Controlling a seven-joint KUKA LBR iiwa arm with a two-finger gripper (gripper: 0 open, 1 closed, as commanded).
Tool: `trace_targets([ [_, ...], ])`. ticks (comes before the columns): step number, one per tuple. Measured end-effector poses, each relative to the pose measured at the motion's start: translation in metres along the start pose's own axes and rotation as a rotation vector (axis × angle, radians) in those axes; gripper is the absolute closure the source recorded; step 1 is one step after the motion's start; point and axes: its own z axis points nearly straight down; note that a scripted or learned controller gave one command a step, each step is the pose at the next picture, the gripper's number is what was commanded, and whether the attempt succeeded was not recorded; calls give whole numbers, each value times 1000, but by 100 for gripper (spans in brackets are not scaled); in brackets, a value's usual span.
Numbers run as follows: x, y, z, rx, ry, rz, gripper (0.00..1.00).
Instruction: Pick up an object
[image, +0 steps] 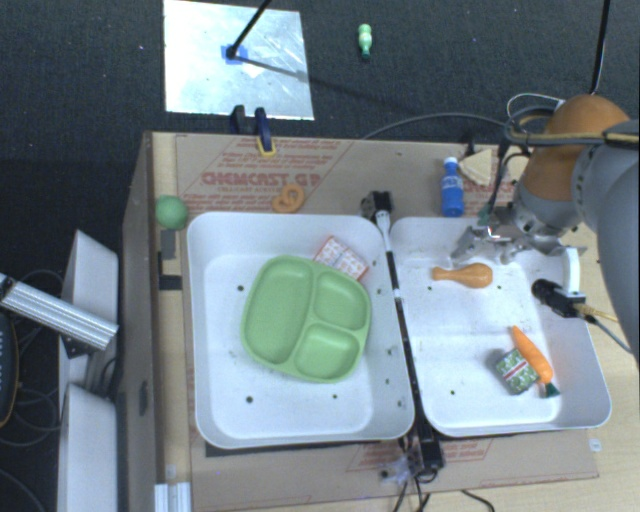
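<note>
Toy chicken drumstick (463, 274) lies near the back of the right bin (590, 412), just below the gripper (490, 243); its grip state is unclear. It looks light, hard and smooth, best pinched across the thin bone end. Carrot (531, 358) lies nearer the front

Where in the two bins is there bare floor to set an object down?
Right bin: bare floor lies in the middle and front left, between the drumstick toy and the small can; its back, by the end effector, and its front right, by the carrot, are crowded. Left bin: the green tray takes the middle, leaving front and left strips.
</note>
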Motion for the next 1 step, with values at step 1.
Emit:
trace_targets([
  [1, 3, 0, 0, 1, 0, -2, 0],
])
